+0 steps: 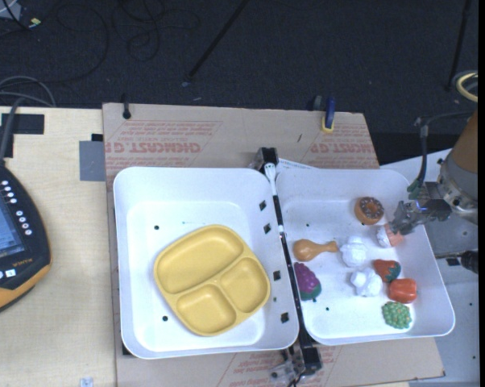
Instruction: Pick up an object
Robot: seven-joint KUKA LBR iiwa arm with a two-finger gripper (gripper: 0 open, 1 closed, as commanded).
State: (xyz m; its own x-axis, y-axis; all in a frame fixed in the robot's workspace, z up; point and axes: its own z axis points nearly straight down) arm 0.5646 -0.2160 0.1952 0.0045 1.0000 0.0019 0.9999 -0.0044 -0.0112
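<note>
The right bin (327, 196) holds several toy foods: a brown donut (370, 210), a chicken drumstick (313, 249), two white lumps (354, 252) (363, 281), a purple piece (307, 281), a red-and-green piece (387, 269), a red tomato (402, 289) and a green broccoli-like piece (397, 315). My gripper (404, 218) hangs low over the bin's right side, just right of the donut. A small pink-and-white object (385, 236) lies right below its tip; whether they touch is unclear.
The left bin (138, 216) carries a yellow divided plate (212, 279). A black divider with clips (275, 240) runs between the bins. A handheld pendant (9, 232) lies on the bench at far left.
</note>
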